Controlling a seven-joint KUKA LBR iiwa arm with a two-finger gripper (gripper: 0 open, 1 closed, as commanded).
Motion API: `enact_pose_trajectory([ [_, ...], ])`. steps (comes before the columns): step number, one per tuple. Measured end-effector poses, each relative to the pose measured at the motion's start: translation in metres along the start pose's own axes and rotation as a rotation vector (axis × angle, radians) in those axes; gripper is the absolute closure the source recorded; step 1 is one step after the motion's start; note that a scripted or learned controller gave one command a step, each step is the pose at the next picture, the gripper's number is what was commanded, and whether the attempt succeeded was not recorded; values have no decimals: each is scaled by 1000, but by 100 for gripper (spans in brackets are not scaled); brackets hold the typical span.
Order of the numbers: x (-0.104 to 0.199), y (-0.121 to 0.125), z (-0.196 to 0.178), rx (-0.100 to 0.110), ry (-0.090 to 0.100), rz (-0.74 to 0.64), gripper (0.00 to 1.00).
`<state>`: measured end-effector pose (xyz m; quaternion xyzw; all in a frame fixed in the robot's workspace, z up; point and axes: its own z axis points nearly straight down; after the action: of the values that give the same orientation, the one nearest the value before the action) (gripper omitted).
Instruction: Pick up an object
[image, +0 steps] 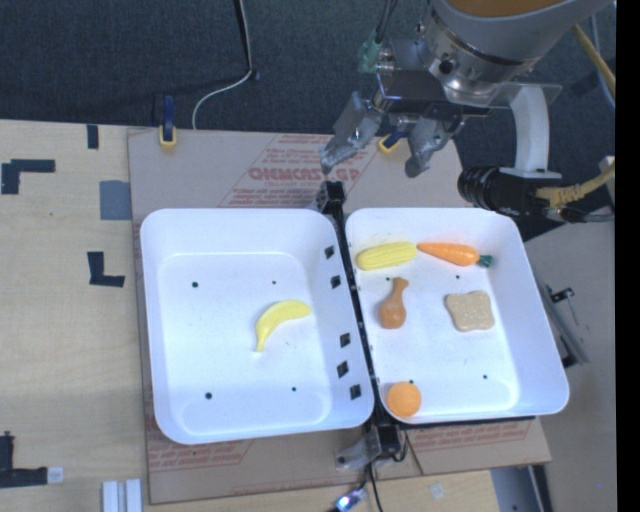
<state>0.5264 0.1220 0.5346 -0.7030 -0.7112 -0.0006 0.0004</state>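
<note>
My gripper (382, 152) hangs high above the far edge of the bins, over the divider, with its two fingers spread open and nothing between them. In the left bin (170, 250) lies a yellow banana (278, 320). The right bin (520, 360) holds a yellow corn cob (385, 256), an orange carrot (450, 254), a brown chicken drumstick (393, 304), a tan bread slice (469, 311) and an orange (403, 399) near the front edge. The corn cob is the nearest item to the gripper, below and toward the front.
The bins rest on a cardboard sheet (260, 170) on the wooden bench. A black clip strip (345, 310) runs along the divider between the bins. A white cable (225, 85) and a yellow clamp (166, 125) lie at the back left.
</note>
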Motion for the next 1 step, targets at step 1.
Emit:
enact_pose_trajectory([
  [1,117,-18,8,3,0,-4,0],
])
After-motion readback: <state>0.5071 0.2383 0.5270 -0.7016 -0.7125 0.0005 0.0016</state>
